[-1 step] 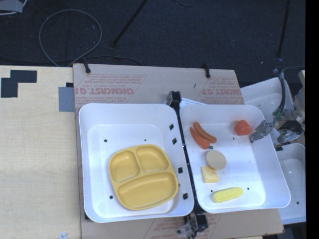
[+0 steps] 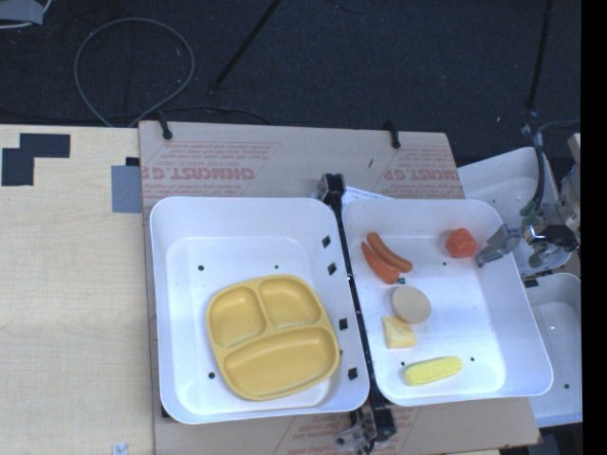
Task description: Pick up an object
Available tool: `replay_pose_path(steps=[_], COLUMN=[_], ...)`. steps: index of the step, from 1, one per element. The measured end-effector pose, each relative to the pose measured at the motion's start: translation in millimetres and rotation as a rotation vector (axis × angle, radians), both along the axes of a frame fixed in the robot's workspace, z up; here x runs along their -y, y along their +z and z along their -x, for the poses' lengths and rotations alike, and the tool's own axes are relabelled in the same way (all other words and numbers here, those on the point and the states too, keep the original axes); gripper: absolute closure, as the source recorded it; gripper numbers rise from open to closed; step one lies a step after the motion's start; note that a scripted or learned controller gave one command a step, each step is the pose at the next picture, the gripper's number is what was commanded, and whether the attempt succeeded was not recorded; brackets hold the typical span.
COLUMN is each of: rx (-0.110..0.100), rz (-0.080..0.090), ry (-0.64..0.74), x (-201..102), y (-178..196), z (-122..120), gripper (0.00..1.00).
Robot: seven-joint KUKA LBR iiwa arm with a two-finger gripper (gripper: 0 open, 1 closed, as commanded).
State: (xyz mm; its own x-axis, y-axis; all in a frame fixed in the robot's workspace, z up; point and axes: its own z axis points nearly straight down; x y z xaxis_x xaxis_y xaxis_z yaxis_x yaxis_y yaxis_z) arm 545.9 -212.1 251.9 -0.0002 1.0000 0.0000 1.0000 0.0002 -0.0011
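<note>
Closest to the viewer, a yellow corn cob [image 2: 432, 370] lies near the front wall of the right bin [image 2: 527, 335], a shallow white tray. Just behind the corn sits a small yellow cheese wedge [image 2: 399, 333], and touching the wedge's far side is a round tan disc [image 2: 412, 304], perhaps a cookie or bun. Further back from the corn, a pair of orange-red hot dogs [image 2: 385, 257] lies side by side at a slant. Well to the right of the hot dogs, near the bin's far right corner, rests a small red-orange piece [image 2: 461, 243], possibly a tomato.

Right of that red piece, at the bin's right wall, the gripper [image 2: 496, 249] reaches in low. Its grey fingers are too small and blurred to tell whether they are spread or pressed together, and nothing is seen between them.

Left of the corn, across a black divider, the left bin [image 2: 180, 226] holds a yellow divided plate [image 2: 273, 336] with three compartments. Both bins sit on a cardboard sheet [image 2: 285, 164] over a pale wooden bench [image 2: 66, 292].
</note>
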Motion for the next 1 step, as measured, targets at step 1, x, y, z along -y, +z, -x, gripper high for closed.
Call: replay_pose_path(steps=[1], rx=[-0.005], rz=[-0.002], ry=[0.000], x=[-1.5], y=[-43.2], z=[-0.2], gripper=[0.00])
